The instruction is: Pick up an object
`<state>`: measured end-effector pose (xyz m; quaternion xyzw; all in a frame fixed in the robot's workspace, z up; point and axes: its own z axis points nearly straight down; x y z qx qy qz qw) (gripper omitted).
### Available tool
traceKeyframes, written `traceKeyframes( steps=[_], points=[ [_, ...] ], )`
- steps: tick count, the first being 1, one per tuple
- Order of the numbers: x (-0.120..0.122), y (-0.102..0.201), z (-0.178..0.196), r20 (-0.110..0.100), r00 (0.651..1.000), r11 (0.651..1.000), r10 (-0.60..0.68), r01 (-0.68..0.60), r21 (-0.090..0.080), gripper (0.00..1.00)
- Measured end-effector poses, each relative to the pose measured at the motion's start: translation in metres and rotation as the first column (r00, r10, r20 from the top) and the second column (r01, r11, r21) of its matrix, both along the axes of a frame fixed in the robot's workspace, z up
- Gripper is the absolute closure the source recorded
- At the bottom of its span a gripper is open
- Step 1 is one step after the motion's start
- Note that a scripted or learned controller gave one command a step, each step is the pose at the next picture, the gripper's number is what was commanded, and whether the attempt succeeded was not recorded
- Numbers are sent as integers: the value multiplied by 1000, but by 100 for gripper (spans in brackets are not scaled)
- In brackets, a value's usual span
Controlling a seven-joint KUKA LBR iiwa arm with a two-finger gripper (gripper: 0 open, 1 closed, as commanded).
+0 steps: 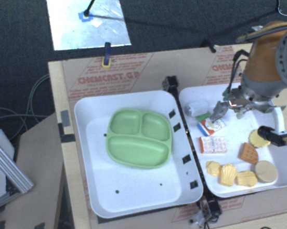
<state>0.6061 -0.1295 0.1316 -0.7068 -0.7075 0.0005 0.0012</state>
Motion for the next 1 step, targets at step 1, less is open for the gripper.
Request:
traceKeyframes(
  steps=[1],
  points=[
    [2, 1, -45, 6, 1000, 1000, -1, 1, 2, 0]
  ],
)
